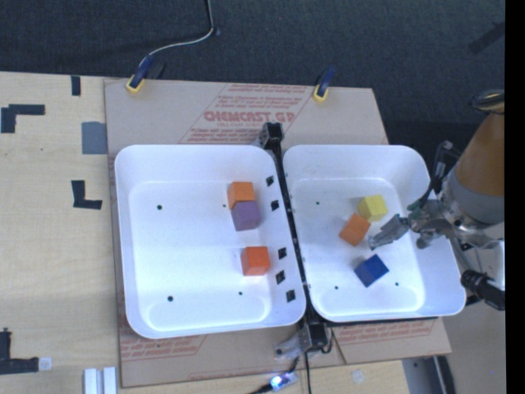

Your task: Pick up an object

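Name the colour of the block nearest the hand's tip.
Orange block, clearest in the camera view.

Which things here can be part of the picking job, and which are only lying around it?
Job: gripper; right bin's orange block, yellow block, blue block; left bin's two orange blocks, purple block.

Around: yellow clamps, cable, cardboard sheet.

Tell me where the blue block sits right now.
The blue block lies in the right bin, toward its near edge, below the orange block and yellow block, just below-left of the gripper.
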Robot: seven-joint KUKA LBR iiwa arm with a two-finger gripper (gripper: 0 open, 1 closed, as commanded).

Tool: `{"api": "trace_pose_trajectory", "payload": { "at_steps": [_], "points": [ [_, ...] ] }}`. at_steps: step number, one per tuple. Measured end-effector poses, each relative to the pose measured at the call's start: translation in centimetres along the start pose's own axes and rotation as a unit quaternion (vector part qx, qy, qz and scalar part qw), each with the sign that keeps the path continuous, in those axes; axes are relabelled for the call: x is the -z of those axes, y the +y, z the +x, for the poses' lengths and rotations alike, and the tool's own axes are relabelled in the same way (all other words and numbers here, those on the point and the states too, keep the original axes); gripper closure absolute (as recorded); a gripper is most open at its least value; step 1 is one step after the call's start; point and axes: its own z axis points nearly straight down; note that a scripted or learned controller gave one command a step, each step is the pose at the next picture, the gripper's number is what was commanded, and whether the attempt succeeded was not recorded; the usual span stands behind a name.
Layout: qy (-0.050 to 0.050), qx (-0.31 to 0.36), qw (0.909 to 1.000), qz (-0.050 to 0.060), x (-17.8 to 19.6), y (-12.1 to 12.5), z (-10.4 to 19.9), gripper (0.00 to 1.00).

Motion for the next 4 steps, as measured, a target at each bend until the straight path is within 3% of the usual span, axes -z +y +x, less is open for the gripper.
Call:
{"api": "trace_pose_trajectory", "payload": {
  "at_steps": [1,2,3,4],
  "points": [
    [0.0,0.002,1.0,0.002,-12.8,4.9,4.0,0.0],
    [0.0,0.002,1.0,-0.003,-12.1,11.4,6.6,0.0],
    [0.0,0.001,1.0,0.0,-11.2,11.1,6.4,1.0],
    [0.001,0.003,1.0,-0.003,-1.7,11.8,12.2,1.0]
  ]
}}
